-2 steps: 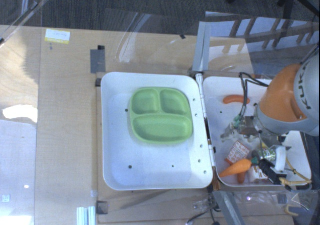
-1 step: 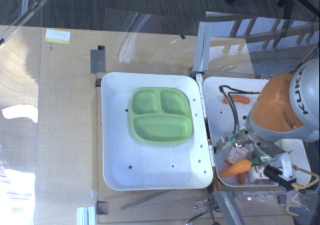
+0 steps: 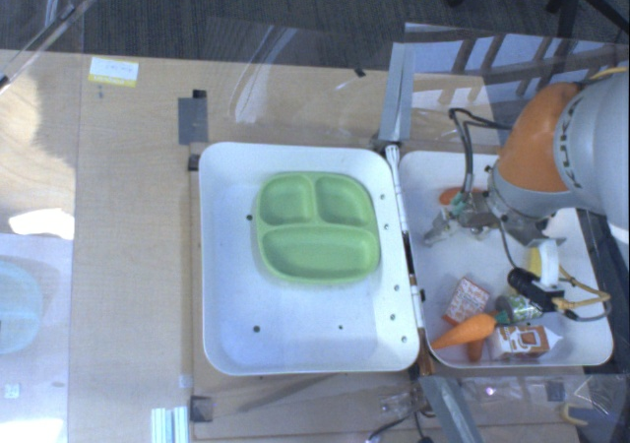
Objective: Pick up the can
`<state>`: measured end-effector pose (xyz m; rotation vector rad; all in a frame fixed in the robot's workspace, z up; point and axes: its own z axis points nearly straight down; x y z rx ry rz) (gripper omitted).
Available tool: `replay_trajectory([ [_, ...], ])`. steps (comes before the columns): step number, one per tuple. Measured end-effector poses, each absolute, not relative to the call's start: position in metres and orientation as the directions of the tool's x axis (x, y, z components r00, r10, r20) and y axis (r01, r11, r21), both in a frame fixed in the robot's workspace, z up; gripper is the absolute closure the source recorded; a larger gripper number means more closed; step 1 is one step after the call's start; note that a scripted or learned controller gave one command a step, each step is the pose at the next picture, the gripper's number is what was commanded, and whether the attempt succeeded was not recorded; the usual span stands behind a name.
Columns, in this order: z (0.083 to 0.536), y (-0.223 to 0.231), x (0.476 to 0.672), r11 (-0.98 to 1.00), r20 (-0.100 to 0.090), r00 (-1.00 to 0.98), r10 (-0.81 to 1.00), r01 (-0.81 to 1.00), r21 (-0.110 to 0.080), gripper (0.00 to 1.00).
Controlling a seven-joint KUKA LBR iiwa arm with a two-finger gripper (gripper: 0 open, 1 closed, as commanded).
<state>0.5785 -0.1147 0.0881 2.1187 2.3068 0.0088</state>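
left: shallow white plastic bin (image 3: 212, 264) holding a pale green three-compartment plastic plate (image 3: 317, 227), flat, nearer the far side. right of it, touching along the shared edge: second shallow white bin (image 3: 433, 274). in its far-left part, metal two-finger gripper (image 3: 455, 222), low over the floor, just beside a small red-orange object (image 3: 450, 197); released or clenched, not possible to tell; nothing seen in its grasp. nearer the camera: small red-and-white box (image 3: 466, 300) and orange carrot (image 3: 463, 331), touching or nearly so. just right of the carrot's thick end: small green-and-silver can (image 3: 516, 311), apparently on its side, long axis hard to read, wedged among a brown-and-white carton (image 3: 522, 339) and dark cabling. far right: grey arm with orange band (image 3: 581, 146). judged: can lies toward the camera and rightward from the gripper, apart from it; approach crowded by neighbours.
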Motion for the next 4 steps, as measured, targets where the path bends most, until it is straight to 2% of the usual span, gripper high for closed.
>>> replay_trajectory([
  [1,0.086,-0.148,0.633,-0.147,-0.002,0.147,0.989,0.989,0.007,0.0],
  [2,0.083,-0.196,0.665,-0.21,0.0,0.21,0.978,0.977,-0.025,0.0],
  [3,0.086,-0.184,0.602,-0.34,-0.001,0.34,0.94,0.94,0.005,0.0],
  [4,0.087,-0.163,0.663,-0.428,-0.01,0.428,0.904,0.903,-0.031,0.0],
])
